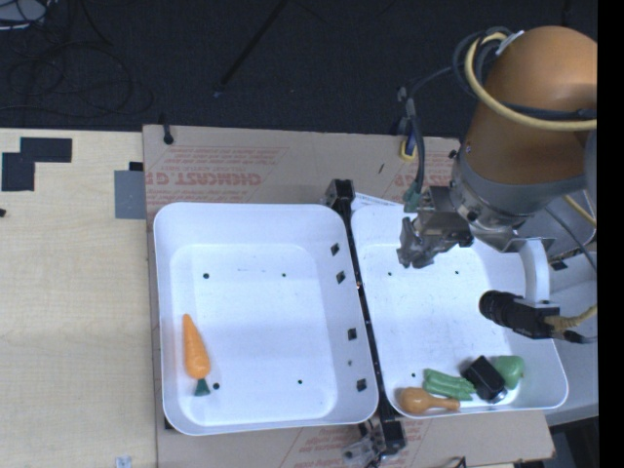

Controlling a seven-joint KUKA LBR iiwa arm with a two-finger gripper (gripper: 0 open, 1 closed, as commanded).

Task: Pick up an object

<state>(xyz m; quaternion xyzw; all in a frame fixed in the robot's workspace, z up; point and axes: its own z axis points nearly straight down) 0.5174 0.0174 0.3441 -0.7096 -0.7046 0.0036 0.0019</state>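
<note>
the gripper (417,252) hangs over the right bin's (429,310) far end, grip unclear; the toys (466,385) lie well apart at the near edge.

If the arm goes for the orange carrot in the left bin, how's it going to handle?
The carrot looks like a moulded toy, so probably stiff and light. Its rounded, tapered body may roll or slide across the left bin's smooth floor if nudged sideways. The narrowing shape might squirt from a grip near its green end.
</note>
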